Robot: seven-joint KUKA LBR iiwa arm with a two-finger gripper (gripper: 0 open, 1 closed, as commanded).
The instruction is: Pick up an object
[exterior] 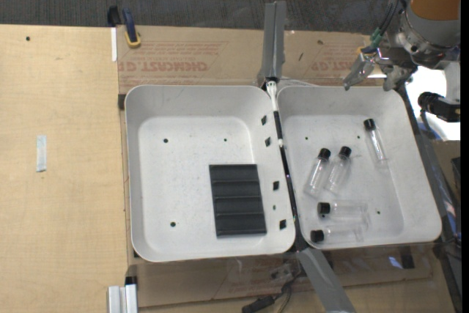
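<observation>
- The two-finger metal tool is hovering above the far edge of the right shallow white bin, its fingers spread apart, gripping nothing.
- Five clear plastic vials with black caps are lying in that bin.
- A black ribbed rectangular block is sitting in the left shallow white bin.

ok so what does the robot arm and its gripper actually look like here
The arm has a broad orange band above a grey wrist section. Below that sits the gripper, a metallic grey assembly with two slim fingers. Thin cables, one greenish, run along its left side.
</observation>
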